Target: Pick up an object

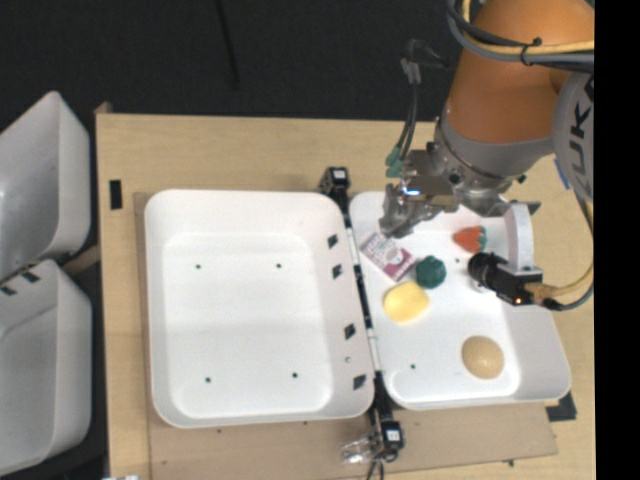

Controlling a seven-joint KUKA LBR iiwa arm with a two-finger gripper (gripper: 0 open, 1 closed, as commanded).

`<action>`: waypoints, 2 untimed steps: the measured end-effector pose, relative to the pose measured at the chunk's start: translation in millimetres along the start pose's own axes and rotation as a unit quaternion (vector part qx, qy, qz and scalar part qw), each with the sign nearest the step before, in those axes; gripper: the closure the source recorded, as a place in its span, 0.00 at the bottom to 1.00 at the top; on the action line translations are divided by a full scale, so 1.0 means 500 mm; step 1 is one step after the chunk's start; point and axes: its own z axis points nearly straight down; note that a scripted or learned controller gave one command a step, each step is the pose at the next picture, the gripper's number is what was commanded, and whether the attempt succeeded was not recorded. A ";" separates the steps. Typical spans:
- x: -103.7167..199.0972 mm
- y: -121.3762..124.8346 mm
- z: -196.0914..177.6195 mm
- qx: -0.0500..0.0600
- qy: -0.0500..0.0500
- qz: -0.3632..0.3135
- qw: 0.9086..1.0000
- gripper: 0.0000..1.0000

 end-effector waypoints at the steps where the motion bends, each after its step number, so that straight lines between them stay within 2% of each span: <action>1: -0.100 -0.026 0.089 0.001 -0.001 0.004 1.000 1.00; 2: -0.294 -0.045 0.179 0.002 -0.002 0.007 1.000 1.00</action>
